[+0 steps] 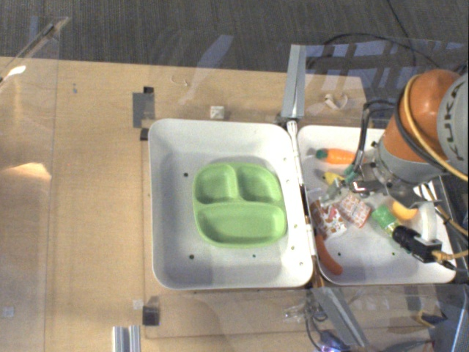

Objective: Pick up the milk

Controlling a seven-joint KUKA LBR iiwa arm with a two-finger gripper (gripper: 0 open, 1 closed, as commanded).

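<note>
Two shallow white bins are seen side by side on a pale wooden bench, viewed from above at a slant. The left bin is occupied by a green divided plate with three compartments, set near its middle. The right bin is crowded with small play-food items: an orange carrot lies near the far wall, a brown sausage is stretched along the near-left corner, and a green bottle-like piece and a yellow piece are found just right of centre.

The milk — a small carton with a red-and-white pattern (its print is too small to be read) — is lying tilted in the left-middle part of the right bin, just beside a second patterned packet.

The grey arm, with its orange band, is reached in from the right over the right bin. The gripper is poised just above the milk's far edge; whether it is released or clenched cannot be told — the wrist hides it, and nothing is seen held.
</note>
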